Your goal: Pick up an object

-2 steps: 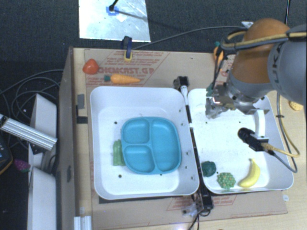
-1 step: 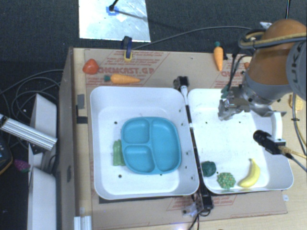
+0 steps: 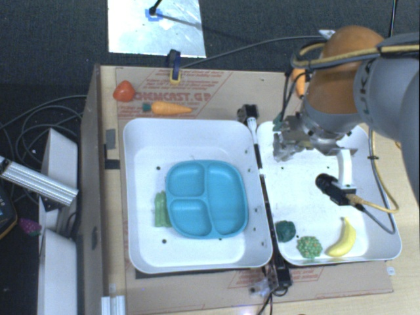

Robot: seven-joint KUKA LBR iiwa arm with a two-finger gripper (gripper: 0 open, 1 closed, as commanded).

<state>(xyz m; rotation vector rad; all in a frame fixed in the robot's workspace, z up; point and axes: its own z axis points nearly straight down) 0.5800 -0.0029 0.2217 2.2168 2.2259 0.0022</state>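
A blue divided plastic plate lies in the left white bin beside a green toy vegetable, while the right white bin holds a yellow toy banana, green broccoli toy and dark green lump.

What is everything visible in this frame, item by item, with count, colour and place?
Bins: 2, white, side by side on the bench; left bin, right bin.
Divided plate: 1, light blue, middle of the left bin.
Green toy: 1, green, left bin, against the plate's left edge.
Banana: 1, yellow, near corner of the right bin.
Broccoli: 1, light green, right bin, left of the banana.
Dark green toy: 1, dark green, right bin, left of the broccoli.
Carrot: 1, orange, on the cardboard behind the left bin.
Tomato: 1, red-orange, on the cardboard left of the carrot.
Arm: 1, grey with orange band, over the right bin.
Gripper: 1, grey, over the right bin's far left part.
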